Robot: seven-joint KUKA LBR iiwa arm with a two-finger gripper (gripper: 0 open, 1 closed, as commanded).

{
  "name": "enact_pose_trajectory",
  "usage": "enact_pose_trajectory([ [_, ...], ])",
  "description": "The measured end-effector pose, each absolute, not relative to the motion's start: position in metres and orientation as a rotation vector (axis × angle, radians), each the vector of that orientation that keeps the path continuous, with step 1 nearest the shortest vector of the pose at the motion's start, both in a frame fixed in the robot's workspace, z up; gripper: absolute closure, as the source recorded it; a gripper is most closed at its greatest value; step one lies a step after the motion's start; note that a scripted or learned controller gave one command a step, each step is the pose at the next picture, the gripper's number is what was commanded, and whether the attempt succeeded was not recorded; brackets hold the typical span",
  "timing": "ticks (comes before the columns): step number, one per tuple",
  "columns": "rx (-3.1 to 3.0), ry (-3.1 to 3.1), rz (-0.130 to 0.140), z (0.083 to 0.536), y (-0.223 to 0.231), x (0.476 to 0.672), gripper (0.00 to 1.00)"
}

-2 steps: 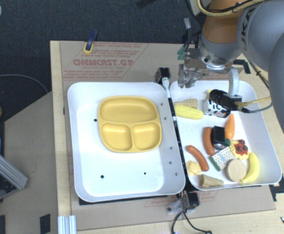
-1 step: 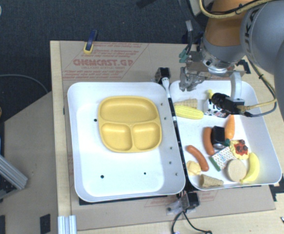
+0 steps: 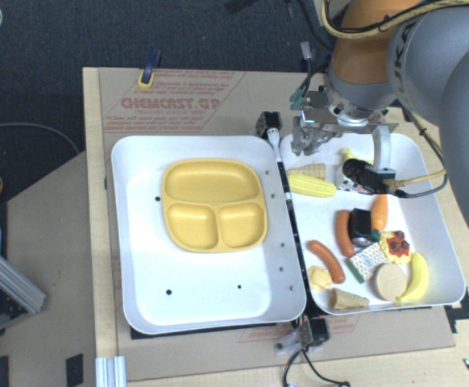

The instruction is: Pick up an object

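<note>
While the hand (image 3: 315, 133) hangs over the far end of the right bin (image 3: 448, 244), I see no toy caught in it. I cannot tell if the hand is spread or pressed together, since the view does not show that well. Nothing is lifted yet, so I think this is the reaching step, when the hand comes down on the thing to take.

The things closest to the hand are a pale wedge (image 3: 309, 170) and a corn (image 3: 311, 186). They lie just below the hand, side by side and close to the bin wall. A bit farther from the hand lie a sausage (image 3: 343, 230), a carrot (image 3: 379, 210) and a small black thing (image 3: 361, 226), all bunched up. Farthest from the hand are a banana (image 3: 416, 276) and a cone (image 3: 347, 299). Off to one side of the hand, well apart, a yellow tray (image 3: 214, 204) sits in the other bin (image 3: 138, 240).

Next, I think the hand must go down over the wedge or the corn, spread wide, then squeeze. The two lie very close, and the wall is near, so the hand could bump one or grab both.
</note>
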State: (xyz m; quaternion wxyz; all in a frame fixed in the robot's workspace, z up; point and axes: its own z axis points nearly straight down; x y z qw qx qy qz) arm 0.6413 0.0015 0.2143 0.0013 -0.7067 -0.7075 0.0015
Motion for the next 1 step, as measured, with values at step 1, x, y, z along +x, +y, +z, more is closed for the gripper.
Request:
enact_pose_trajectory([
  [1, -2.224, -2.224, -0.004, 0.2317, -0.0057, 0.6484, 1.0],
])
